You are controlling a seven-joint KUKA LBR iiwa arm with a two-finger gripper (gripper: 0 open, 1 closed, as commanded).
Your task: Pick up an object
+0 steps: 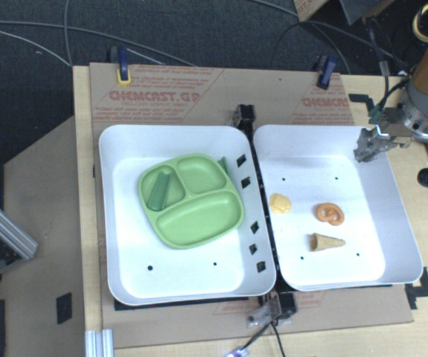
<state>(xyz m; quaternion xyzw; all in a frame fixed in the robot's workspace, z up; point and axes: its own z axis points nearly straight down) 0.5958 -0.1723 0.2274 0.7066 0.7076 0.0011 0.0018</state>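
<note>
Two shallow white bins sit side by side on the table [87, 199], which is covered by a brown cardboard sheet printed with red lettering and clipped at its far edge by a blue-and-yellow clamp [124, 64] on the left and a blue clamp [325, 69] on the right. The left bin [117, 266] carries a green divided plate [191, 199] lying flat near its middle, with a darker green stick-shaped piece [159, 190] resting in the plate's small left compartment. The right bin [392, 222] holds three small things, all apart from one another: a pale yellow lump [280, 204] near the bin's left wall, an orange pretzel-shaped toy [330, 213] to its right, and a tan cone [325, 242] lying on its side just nearer the camera than the pretzel. The claw [368, 146] hangs at the far right corner of the right bin, above its rim and well apart from the three objects; nothing is visible between its fingers, and whether they are spread or closed I cannot tell from this angle. The arm's grey body enters at the upper right.
</note>
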